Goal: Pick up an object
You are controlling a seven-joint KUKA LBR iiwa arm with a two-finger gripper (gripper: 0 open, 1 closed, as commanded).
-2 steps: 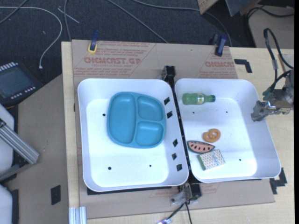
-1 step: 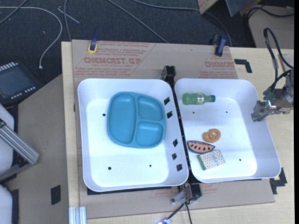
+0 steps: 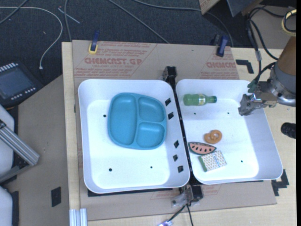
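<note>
Cardboard-topped bench is carrying two white bins w/ a blue divided plate (image 3: 136,120) sitting in the left bin (image 3: 94,168). At 3 o'clock the gripper (image 3: 246,105) is hovering over the right bin (image 3: 263,145), nothing visibly held; how far it is spread can't be told. Nearest pick, a green bottle (image 3: 199,99), is lying on its side toward 9 o'clock from the gripper, near but apart, long axis running 9-to-3. Pretzel (image 3: 213,136), watermelon slice (image 3: 202,149), small packet (image 3: 212,161) are sitting toward 7 o'clock, farther off.
</note>
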